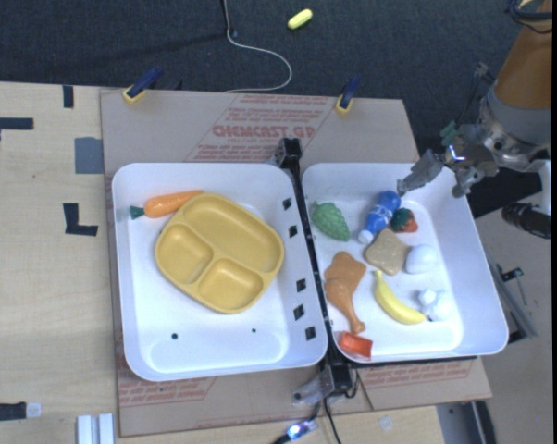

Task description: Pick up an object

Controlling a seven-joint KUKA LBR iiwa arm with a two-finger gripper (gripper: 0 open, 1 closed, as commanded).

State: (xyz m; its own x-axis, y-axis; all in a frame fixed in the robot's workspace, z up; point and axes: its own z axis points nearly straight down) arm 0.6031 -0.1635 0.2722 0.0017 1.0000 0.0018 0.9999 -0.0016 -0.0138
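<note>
The right bin (473, 248) holds several toy foods: a green leafy piece (331, 220), a blue bottle (380, 214), a strawberry (404, 219), a slice of toast (387, 252), a white egg (420, 259), a chicken drumstick (345, 288), a banana (395, 304), a small white piece (429, 298) and a red piece (356, 344). My gripper (439, 175) hangs over the bin's upper right edge, above and right of the blue bottle. Its two fingers are spread apart with nothing between them.
The left bin (140, 331) holds a yellow divided plate (219, 252) and a toy carrot (167, 204). A black divider (303, 248) runs between the bins. Behind the bench, a cable (251, 44) and a small yellow object (300, 18) lie on dark carpet.
</note>
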